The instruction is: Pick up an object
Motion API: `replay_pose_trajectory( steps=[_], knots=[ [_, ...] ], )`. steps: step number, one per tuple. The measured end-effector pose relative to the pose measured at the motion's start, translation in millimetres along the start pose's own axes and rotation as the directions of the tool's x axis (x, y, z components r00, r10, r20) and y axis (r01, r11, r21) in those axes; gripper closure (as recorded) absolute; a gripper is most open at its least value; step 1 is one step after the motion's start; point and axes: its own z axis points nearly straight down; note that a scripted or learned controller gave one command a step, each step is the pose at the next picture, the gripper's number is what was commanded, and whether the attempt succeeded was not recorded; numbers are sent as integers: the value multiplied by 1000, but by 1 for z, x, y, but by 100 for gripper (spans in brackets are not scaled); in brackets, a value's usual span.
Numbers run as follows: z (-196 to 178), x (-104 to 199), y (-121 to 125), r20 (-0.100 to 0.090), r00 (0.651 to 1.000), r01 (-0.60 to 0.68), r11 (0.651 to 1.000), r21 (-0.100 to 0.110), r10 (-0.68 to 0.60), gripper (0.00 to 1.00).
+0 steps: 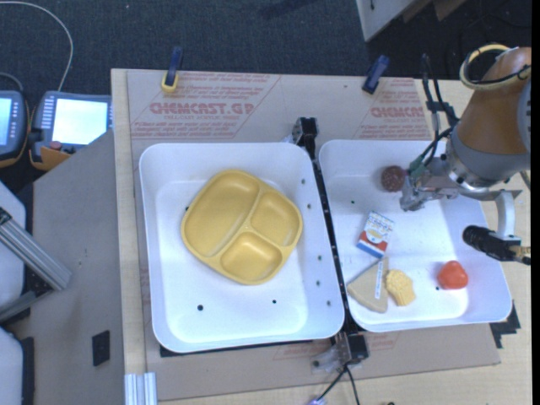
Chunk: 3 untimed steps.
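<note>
Brown ball (392, 178), red tomato (453, 275), corn (400, 288), right bin (422, 317)

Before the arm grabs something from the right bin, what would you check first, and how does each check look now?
1. Something to pick: ok; round brown ball, small red-white-blue carton, tan wedge, yellow lumpy piece, red tomato-like object lie in the right white bin.
2. Nearest target: ok; gripper beside the ball.
3. Already holding something: cannot tell.
4. Wedge and yellow piece separated: not ok, touching.
5. Yellow divided plate out of the way: ok, left bin.
</note>
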Motion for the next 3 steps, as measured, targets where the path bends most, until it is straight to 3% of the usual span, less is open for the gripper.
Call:
replay_pose_trajectory(
  steps=[2, 3],
  knots=[
    [-101, -5, 10, 1, 1000, 0, 1000, -1, 0, 100],
    [-100, 47, 7, -5, 1000, 4, 1000, 8, -4, 100]
  ],
)
